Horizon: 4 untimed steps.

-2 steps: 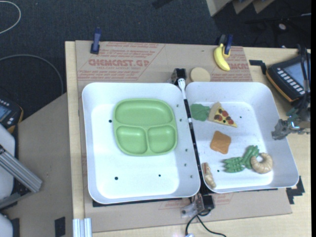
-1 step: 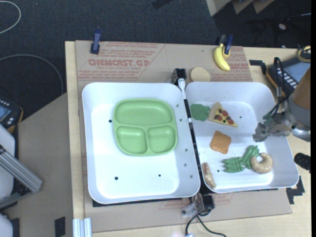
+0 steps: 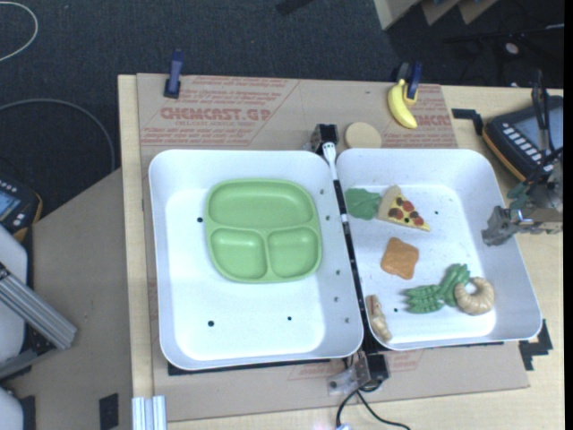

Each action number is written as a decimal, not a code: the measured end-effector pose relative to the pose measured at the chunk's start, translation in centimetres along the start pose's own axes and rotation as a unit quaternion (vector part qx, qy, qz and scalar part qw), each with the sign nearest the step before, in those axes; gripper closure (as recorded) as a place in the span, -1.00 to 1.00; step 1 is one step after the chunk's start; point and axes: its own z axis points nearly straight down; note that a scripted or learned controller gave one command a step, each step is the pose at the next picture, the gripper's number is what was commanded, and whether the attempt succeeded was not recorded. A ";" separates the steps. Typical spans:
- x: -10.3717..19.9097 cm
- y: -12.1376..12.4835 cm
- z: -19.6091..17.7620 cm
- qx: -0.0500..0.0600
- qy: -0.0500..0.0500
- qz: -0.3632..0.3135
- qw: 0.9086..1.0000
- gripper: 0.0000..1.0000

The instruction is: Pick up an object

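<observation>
While the gripper [image 3: 503,224] sits at the right edge of the frame, just over the right rim of the right bin [image 3: 501,182], nothing lies between its fingers, and at this size I cannot tell whether they are spread or pressed together. Its pose suggests the approach is barely begun.

Camera view: the candidates all lie in the right bin. A pizza slice [image 3: 402,210] rests in the upper middle, with a green leafy piece [image 3: 362,203] just to its left against the divider. Below them an orange square piece [image 3: 399,258] lies alone near the bin's centre, apart from its neighbours. In the lower right a doughnut [image 3: 474,296] touches a green stalk-like toy [image 3: 434,292], and a small pastry-like item [image 3: 377,318] leans on the lower left wall. The left bin [image 3: 179,240] holds a green divided plate [image 3: 264,229]. Outside the bins, at the top of the frame, a banana [image 3: 402,106] and a tan disc [image 3: 363,135] rest on the board.

To do this step well, I would judge the orange piece the safest target: free space on all sides lets the fingers come down without snagging anything else. The doughnut is nearer the gripper, yet its contact with the green toy risks a double or a slipped grasp. Descend straight, centred over the piece, and avoid items hugging the walls, where a finger could strike the slope.
</observation>
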 end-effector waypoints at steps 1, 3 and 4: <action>-1.1 0.3 9.1 0.008 0.002 0.003 1.000 1.00; -3.2 13.3 19.0 0.001 -0.001 0.000 1.000 1.00; 7.1 4.9 19.0 0.009 0.004 -0.001 1.000 1.00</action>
